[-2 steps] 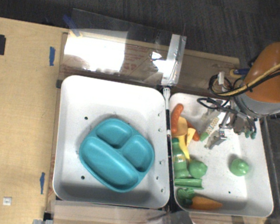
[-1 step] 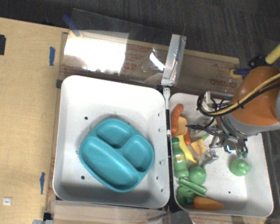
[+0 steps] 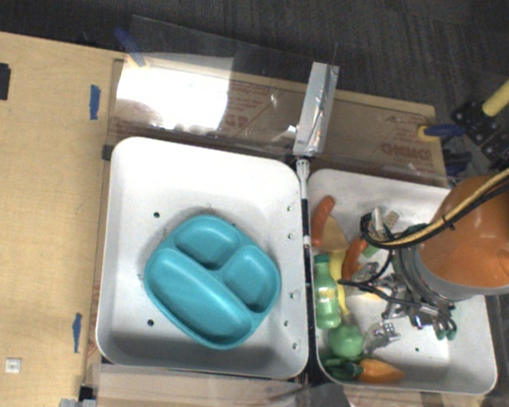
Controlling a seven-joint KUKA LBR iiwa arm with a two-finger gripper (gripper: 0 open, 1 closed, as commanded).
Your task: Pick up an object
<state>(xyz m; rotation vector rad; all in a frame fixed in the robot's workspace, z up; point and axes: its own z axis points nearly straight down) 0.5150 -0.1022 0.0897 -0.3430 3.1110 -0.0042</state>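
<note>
From my feed the arm is down in the right bin (image 3: 467, 367), hand (image 3: 408, 316) low over the white floor, wrapped in cables, so I can't tell its grip state or whether it has anything. The toy veggies (image 3: 340, 296) are piled along that bin's left wall, just beside the hand. Left bin (image 3: 135, 180) has a teal divided plate (image 3: 213, 279).

Shallow white plastic bin (image 3: 128, 226) left of gripper, holding teal three-compartment plate (image 3: 213, 279). Tan cardboard-covered bench (image 3: 17, 210) further left. Clear plastic sheet (image 3: 213, 97) above-left, beyond bins.
</note>
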